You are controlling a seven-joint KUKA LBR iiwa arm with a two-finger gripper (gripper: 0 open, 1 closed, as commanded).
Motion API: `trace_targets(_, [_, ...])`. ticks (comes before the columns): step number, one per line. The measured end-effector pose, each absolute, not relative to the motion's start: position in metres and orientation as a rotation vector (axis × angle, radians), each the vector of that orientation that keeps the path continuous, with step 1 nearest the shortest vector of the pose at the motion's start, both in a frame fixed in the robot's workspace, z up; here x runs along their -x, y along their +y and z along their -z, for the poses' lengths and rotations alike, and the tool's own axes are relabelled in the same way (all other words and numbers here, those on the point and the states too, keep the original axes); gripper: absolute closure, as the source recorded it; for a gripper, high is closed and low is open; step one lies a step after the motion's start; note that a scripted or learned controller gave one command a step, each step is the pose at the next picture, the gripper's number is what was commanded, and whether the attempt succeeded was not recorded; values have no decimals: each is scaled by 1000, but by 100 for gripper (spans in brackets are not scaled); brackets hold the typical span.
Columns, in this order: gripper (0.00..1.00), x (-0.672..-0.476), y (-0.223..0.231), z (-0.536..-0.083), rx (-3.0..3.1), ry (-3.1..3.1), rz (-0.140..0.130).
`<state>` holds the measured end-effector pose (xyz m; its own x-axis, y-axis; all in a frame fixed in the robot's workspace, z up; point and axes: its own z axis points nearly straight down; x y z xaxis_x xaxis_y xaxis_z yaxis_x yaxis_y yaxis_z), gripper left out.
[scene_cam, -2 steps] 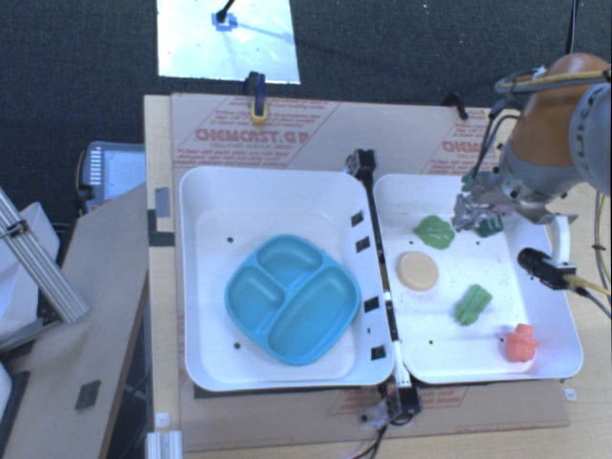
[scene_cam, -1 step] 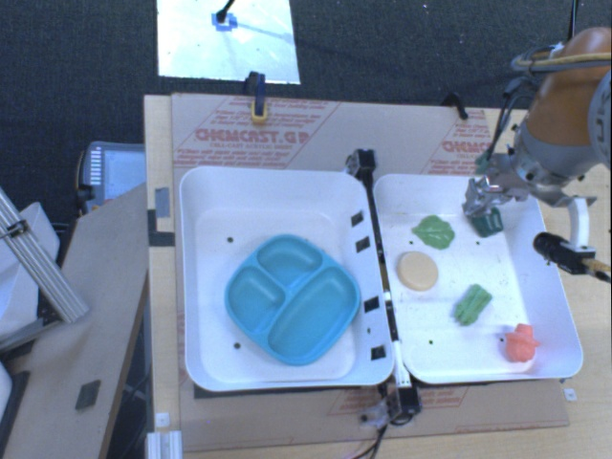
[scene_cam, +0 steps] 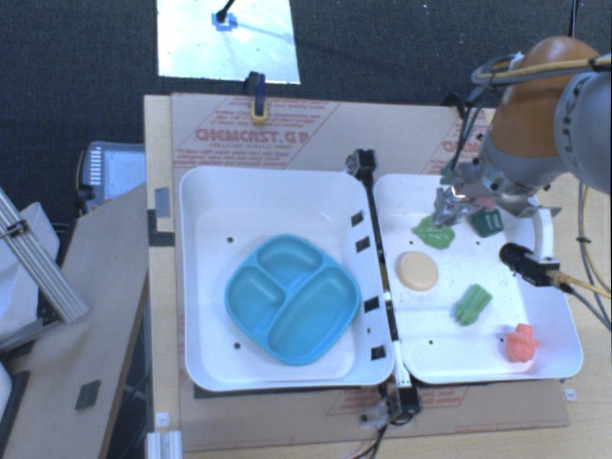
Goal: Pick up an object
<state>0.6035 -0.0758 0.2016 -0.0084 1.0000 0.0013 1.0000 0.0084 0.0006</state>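
Observation:
In the right bin (scene_cam: 564, 352) lie a light green piece (scene_cam: 435, 234), a round tan disc (scene_cam: 418, 271), a green ridged piece (scene_cam: 472, 304), a dark green block (scene_cam: 487, 222) and an orange-red piece (scene_cam: 520, 343). My gripper (scene_cam: 446, 206) hangs at the bin's back, its tips just above the light green piece's upper edge. Nothing shows between its fingers. The dark green block sits just right of the gripper, partly under the wrist.
The left bin (scene_cam: 206, 208) holds a blue divided plate (scene_cam: 292, 297). A black divider (scene_cam: 373, 256) runs between the bins. A black cable fitting (scene_cam: 524, 262) hangs over the right bin's right side. A yellow clamp (scene_cam: 258, 98) stands behind the bins.

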Motion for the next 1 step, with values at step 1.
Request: trace_targets(1, [100,-585,-21,-216,2209,-2232,4])
